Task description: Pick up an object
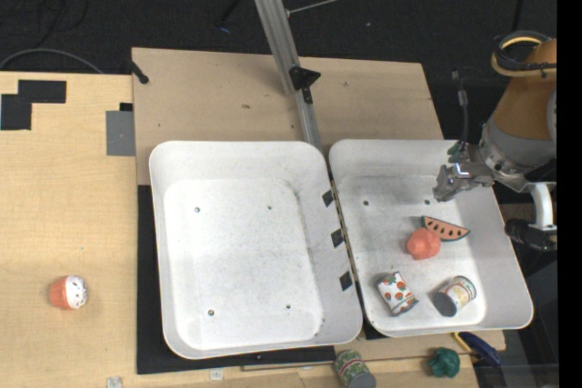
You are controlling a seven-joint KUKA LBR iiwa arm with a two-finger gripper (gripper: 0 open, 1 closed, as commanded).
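Note:
The right bin (382,168) holds a watermelon slice (446,229), a red lumpy fruit (422,243), a small white carton with red spots (396,293) and a can lying on its side (454,295). My gripper (447,182) hangs over the bin's far right part, just above and beyond the watermelon slice. Nothing shows between its fingers. The arm's orange band (527,95) rises behind it at the right edge.
The left bin (182,168) lies beside the right one. A slanted metal rail (277,23) runs down to the bins' junction. A red-and-white ball (68,293) rests on the wooden bench at left. A dark can (350,368) and a green object (444,363) sit in front of the right bin.

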